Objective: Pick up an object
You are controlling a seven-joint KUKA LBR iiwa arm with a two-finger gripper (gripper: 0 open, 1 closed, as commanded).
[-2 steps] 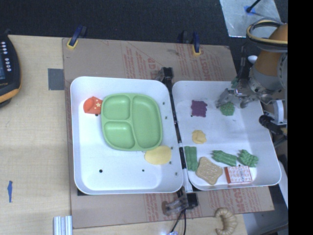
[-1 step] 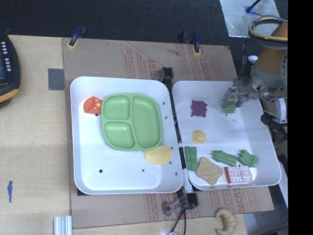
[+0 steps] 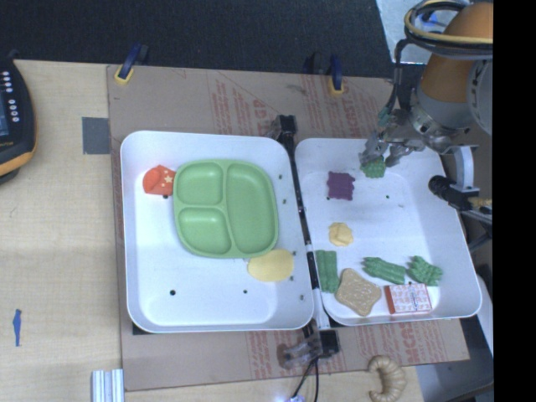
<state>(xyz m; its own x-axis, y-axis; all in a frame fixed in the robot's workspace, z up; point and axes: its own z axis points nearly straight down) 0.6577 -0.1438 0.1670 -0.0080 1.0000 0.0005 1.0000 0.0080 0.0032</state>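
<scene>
My gripper (image 3: 378, 159) hangs over the far edge of the right bin (image 3: 444, 224), reaching in from the right. It is shut on a small dark green toy (image 3: 373, 170) that shows at its fingertips, just above the bin floor. Loose in the same bin lie a purple piece (image 3: 340, 185), a small yellow lump (image 3: 340, 234), a green strip (image 3: 327, 270), two green leafy pieces (image 3: 383, 268) (image 3: 424, 270), a toast-shaped piece (image 3: 358, 292) and a red and white card (image 3: 409, 298).
The left bin (image 3: 151, 300) holds a green divided plate (image 3: 226, 208), a red piece (image 3: 158, 180) at its left and a yellow piece (image 3: 271, 265) at its near right. A brown curled item (image 3: 389, 378) lies on the bench in front of the bins.
</scene>
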